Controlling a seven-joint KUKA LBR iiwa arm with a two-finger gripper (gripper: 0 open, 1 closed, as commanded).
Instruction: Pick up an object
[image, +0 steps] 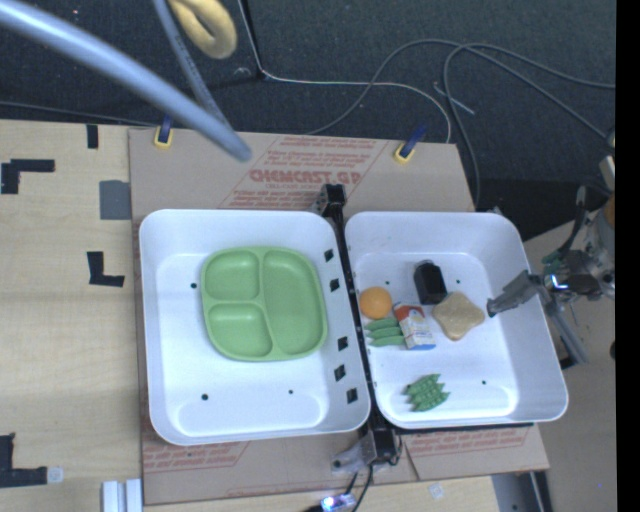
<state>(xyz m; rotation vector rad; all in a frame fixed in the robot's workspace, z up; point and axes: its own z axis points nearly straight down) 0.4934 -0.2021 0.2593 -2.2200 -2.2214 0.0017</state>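
Observation:
The right bin (500, 235) holds several small items. An orange ball (376, 302) lies near its left wall, with a black object (429, 282) to the right of it. A tan bread-like piece (458, 316) sits mid-bin, and a small red, white and blue carton (415, 327) lies beside a green pod (385, 335). A second green pea pod (426, 393) rests nearer the front. My gripper (507, 297) reaches in over the bin's right rim, its tip just right of the tan piece, with nothing seen in it.
The left bin (160, 300) holds a green divided plate (265, 303). A black divider with clips (345, 300) runs between the bins. Cables (440, 70) lie on the dark floor behind. A grey pole (120, 65) slants across the upper left.

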